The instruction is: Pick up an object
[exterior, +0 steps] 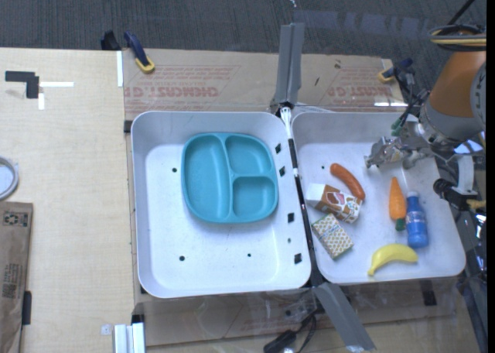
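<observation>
Banana [392, 257], the largest of the loose pieces, lies at the near right of the right bin [441, 270] and looks like light, stiff, smooth plastic, best pinched across its middle. Next down in size, the blue bottle [416, 221] is round and may roll, the carrot [397, 199] tapers, and the 2 small cartons [335, 220] sit at the bin's left. Whether the gripper [384, 152], over the far part of that bin, has its fingers apart or closed I cannot tell.
</observation>
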Robot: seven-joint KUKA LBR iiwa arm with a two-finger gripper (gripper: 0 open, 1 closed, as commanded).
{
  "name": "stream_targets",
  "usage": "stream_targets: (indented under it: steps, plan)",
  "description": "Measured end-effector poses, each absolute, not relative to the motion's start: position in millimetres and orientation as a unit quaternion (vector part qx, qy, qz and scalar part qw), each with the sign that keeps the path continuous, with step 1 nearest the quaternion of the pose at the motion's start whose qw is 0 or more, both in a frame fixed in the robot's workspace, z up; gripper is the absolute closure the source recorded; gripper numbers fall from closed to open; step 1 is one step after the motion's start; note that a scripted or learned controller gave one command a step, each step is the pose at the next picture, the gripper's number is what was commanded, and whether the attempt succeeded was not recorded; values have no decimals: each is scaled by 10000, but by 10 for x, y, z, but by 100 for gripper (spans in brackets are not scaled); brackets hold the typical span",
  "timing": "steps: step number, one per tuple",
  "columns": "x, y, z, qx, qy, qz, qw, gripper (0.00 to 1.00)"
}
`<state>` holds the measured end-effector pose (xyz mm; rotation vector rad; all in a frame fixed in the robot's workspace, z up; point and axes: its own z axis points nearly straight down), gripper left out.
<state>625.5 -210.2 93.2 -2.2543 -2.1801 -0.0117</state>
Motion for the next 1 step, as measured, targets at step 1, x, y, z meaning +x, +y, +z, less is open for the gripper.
stream_targets:
  steps: [1]
  plan:
    - [6234,-2100,1004,-7178,-6962,-3,59,100]
